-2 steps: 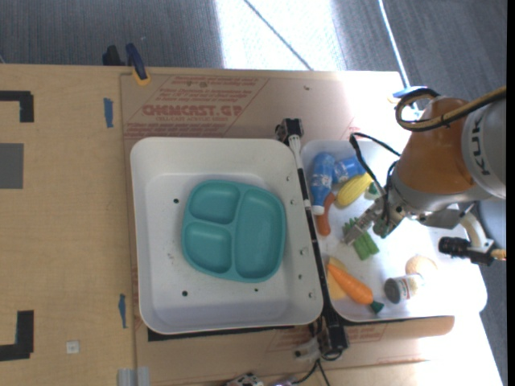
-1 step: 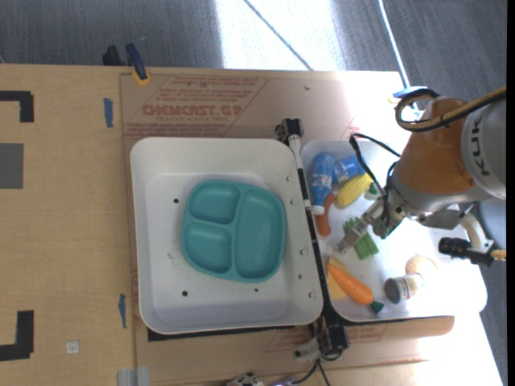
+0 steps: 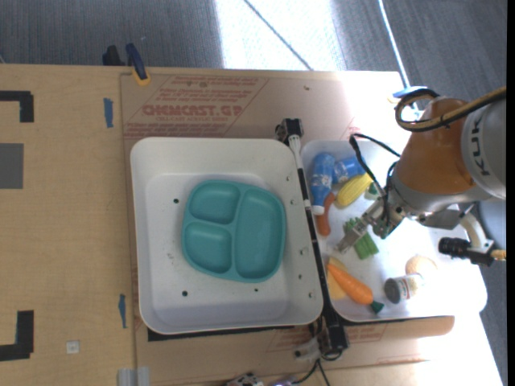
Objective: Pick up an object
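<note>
Green block [image 3: 366,246] is lying in the right bin [image 3: 451,296], just beside the gripper [image 3: 354,236], whose fingers are spreading open above it, gripping nothing. Nothing is being lifted yet; closing and raising are remaining, while a carrot [image 3: 352,282] is lying nearer the camera.

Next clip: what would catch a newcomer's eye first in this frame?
Probably the teal divided plate, alone in the middle of the left bin. Next, the grey-and-orange arm reaching in from the right, its tool low over the right bin's clutter: a green block, a carrot, a corn cob and a blue bottle.
</note>
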